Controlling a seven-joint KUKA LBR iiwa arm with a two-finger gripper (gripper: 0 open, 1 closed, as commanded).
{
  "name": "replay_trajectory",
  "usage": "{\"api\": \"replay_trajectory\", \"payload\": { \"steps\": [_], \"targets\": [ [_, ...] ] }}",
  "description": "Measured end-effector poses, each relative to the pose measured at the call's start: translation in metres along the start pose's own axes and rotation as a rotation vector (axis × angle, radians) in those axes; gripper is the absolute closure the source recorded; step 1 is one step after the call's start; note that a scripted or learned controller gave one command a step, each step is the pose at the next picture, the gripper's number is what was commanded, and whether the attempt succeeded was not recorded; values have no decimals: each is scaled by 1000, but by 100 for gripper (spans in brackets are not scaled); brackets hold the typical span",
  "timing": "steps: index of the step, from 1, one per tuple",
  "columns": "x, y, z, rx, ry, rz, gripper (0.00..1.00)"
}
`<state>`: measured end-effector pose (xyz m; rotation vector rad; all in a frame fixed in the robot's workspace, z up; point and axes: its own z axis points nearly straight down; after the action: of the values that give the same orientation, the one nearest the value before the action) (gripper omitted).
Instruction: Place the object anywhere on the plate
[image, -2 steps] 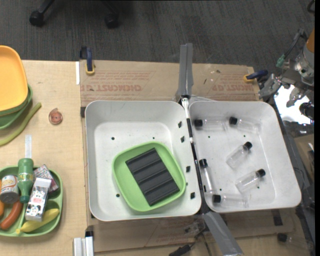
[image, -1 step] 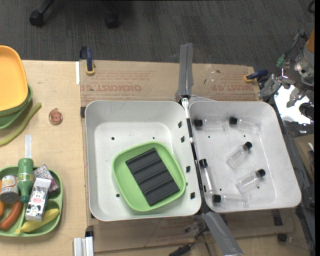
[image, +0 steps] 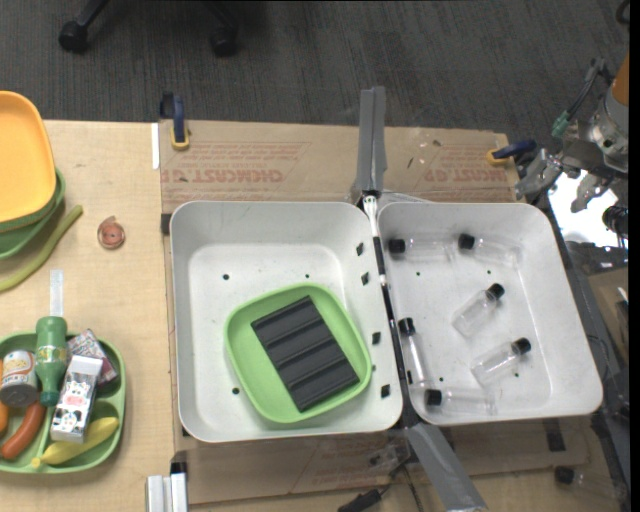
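Note:
A green square plate (image: 243, 340) lies in the left bin (image: 200, 250), toward its front. A black ridged block (image: 305, 354) rests on the plate's middle, turned at a slant. Several clear vials with black caps lie in the right bin (image: 545, 300): one near the back (image: 430, 246), one in the middle (image: 478, 309), one lower right (image: 498, 360), others along the left wall (image: 410, 355) and front (image: 462, 401). My gripper (image: 588, 170) hangs above the right bin's far right corner, outside its rim, well away from the plate and vials.
The bins sit on cardboard held by clamps (image: 176, 128). On the wooden table to the left are stacked yellow and green plates (image: 22, 170), a small pink item (image: 111, 233) and a green tray of toy food (image: 60, 405). A metal divider (image: 371, 140) runs between the bins.

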<state>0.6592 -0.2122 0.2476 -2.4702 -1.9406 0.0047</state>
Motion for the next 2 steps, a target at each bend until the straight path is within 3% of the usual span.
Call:
{"api": "replay_trajectory", "payload": {
  "steps": [1, 2],
  "targets": [
    [0, 0, -25, -2, 1, 31, 0],
    [-2, 0, -5, 0, 0, 30, 0]
  ]
}}
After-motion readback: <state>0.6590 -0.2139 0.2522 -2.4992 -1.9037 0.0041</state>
